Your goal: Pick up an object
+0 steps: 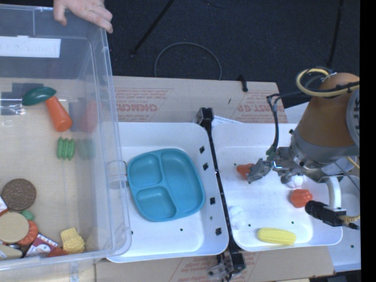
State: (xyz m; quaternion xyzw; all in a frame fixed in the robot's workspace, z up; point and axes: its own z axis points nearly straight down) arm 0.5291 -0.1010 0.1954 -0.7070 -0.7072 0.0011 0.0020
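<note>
Camera view | gripper (258, 172) low in right bin (329, 237), fingers' spread unclear, can't tell if anything is held | small red-orange piece (244, 170) touching/just beside tip | red toy (301, 197) near arm, yellow corn (277, 235) at front | left bin (194, 237): blue divided plate (164, 184) | clear tub (88, 157) far left, hand (82, 7) on its rim

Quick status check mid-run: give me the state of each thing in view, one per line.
Gripper: low in the right bin, fingers unclear.
Red piece: in the right bin, at the gripper tip.
Tomato: lying in the right bin.
Corn: lying flat near the right bin's front.
Blue tray: flat in the left bin.
Clear tub: upright, a hand on its rim.
</note>
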